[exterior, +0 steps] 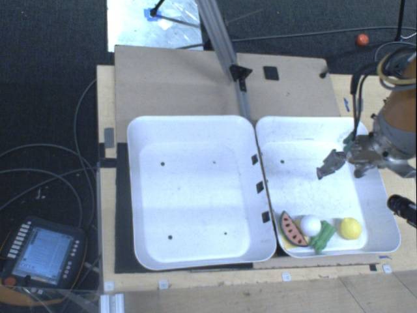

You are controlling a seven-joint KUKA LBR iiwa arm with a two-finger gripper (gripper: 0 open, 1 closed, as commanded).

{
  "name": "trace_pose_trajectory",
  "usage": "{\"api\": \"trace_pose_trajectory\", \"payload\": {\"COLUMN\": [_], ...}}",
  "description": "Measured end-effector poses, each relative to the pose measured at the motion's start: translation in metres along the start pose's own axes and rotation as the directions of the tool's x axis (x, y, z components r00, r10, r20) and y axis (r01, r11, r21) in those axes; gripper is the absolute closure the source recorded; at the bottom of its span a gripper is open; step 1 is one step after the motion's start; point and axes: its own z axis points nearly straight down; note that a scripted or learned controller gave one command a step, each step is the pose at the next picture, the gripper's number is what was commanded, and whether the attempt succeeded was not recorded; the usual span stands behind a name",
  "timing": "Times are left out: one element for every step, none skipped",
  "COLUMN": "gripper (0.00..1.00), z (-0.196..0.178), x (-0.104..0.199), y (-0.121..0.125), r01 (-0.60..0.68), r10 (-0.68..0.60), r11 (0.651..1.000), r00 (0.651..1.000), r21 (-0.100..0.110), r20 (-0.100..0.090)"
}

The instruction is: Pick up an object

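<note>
Several small objects lie along the front edge of the right bin (306, 175): a watermelon slice (292, 229), a white ball (310, 225), a green piece (322, 237) and a yellow lemon (350, 227). My gripper (344, 166) hangs over the bin's right middle, behind the objects and apart from them. Its fingers (328, 165) are spread open with nothing between them. The grey wrist and orange band rise to the right of it.
The left bin (189, 194) sits beside the right one, with a shared ridge between them. A slanted metal pole (221, 38) crosses the back. A teach pendant (40, 251) and cables lie on the floor at the left.
</note>
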Motion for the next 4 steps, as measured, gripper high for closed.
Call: {"api": "trace_pose_trajectory", "payload": {"gripper": [0.0,0.0,1.0,1.0], "z": [0.074,0.104,0.092,0.07], "x": [0.049,0.016,0.017,0.047], "y": [0.012,-0.014,-0.013,0.013], "r01": [0.004,-0.003,-0.001,0.003], "r10": [-0.004,0.003,0.001,-0.003], "r11": [1.0,1.0,1.0,1.0], "r00": [1.0,1.0,1.0,1.0], "r21": [0.006,0.003,-0.001,-0.001], "r20": [-0.001,0.0,0.0,0.0]}}
